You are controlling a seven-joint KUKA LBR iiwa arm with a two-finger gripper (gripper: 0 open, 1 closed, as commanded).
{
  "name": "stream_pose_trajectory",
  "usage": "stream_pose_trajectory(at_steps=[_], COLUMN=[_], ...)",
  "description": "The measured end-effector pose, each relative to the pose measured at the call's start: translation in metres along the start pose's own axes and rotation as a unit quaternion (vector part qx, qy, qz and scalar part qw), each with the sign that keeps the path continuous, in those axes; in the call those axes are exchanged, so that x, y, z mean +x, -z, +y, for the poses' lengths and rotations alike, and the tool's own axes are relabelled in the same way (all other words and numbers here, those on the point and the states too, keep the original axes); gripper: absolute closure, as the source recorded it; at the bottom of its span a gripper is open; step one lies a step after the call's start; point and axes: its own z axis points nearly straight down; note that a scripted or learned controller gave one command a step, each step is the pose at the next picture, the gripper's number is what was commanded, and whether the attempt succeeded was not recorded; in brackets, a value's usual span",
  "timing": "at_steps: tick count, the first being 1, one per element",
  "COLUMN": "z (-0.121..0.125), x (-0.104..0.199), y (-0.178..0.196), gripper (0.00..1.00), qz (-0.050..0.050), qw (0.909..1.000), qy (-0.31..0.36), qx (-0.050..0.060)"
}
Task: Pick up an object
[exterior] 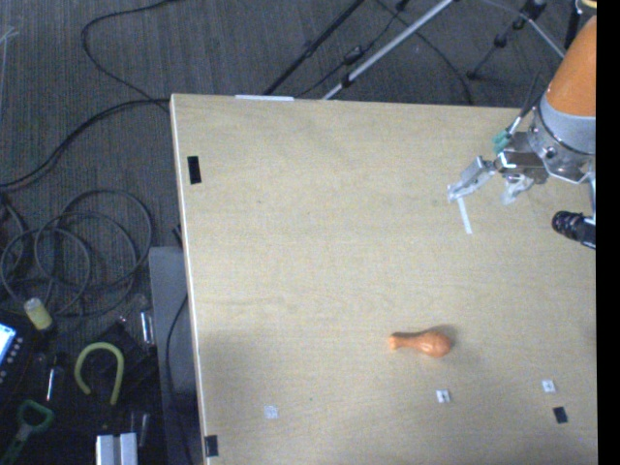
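Note:
A small orange object (423, 343), shaped like a bulb with a thin neck pointing left, lies on the tan bench top (320, 240) toward the lower right. My gripper (484, 198) hangs at the right side, well above and behind the orange object and apart from it. Its two pale fingers (465, 186) are spread and hold nothing. The orange band of the arm (573, 66) rises at the right edge.
Small grey and black markers (443, 395) dot the bench near its front right, and a black tag (194, 170) sits at its left edge. Cables, tools and tripod legs (407, 27) lie on the dark floor left of and behind the bench.

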Motion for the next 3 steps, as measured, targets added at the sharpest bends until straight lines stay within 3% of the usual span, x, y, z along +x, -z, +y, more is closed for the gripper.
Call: stream_pose_trajectory(at_steps=[1, 2, 3], z=[0.049, 0.054, 0.054], x=[0.000, -0.017, -0.021], y=[-0.067, -0.126, -0.154], gripper=[0.00, 0.00, 0.00], qz=[-0.002, -0.002, -0.002], qw=[0.9997, 0.9958, 0.9682], qy=[0.026, 0.091, 0.250], qx=[0.000, 0.000, 0.000])
